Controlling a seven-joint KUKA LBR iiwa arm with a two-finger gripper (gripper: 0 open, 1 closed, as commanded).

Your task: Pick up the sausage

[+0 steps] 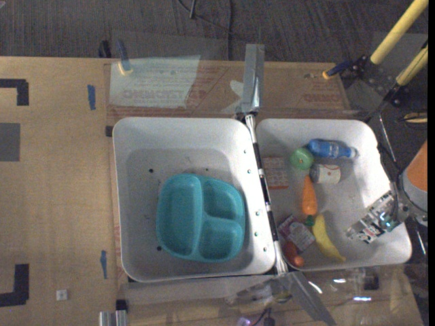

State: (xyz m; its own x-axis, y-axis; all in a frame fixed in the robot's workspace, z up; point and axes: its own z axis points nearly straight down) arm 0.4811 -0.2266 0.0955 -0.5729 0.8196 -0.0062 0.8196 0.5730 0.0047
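Note:
A small reddish-brown piece that looks like the sausage lies in the front left corner of the right bin, partly tucked under a packet. My gripper hangs over the front right part of the same bin, well to the right of the sausage and beyond the banana. Nothing shows between it and the bin floor.
The right bin also holds a carrot, a small can, a green fruit, a blue bottle and a printed card. A teal divided plate lies in the left bin.

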